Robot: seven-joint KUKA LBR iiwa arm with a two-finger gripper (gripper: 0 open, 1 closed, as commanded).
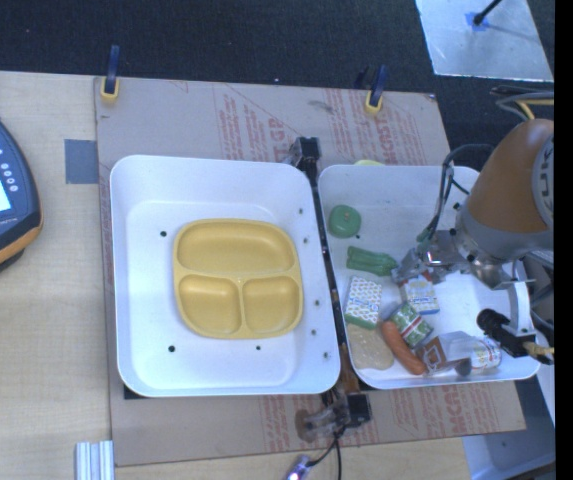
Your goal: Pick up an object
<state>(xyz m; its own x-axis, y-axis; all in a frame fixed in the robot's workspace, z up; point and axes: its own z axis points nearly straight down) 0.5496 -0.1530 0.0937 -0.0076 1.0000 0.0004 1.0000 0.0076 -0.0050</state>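
Presently the arm reaches into the right bin, its gripper low among packed items. Left of the fingers lies the green piece; just below them the small carton, then the carrot. The yellow tray sits well left, in the other bin. Risk: crowding may cause a nudge or double pick. Whether the fingers are open or closed cannot be made out; the wrist masks them.
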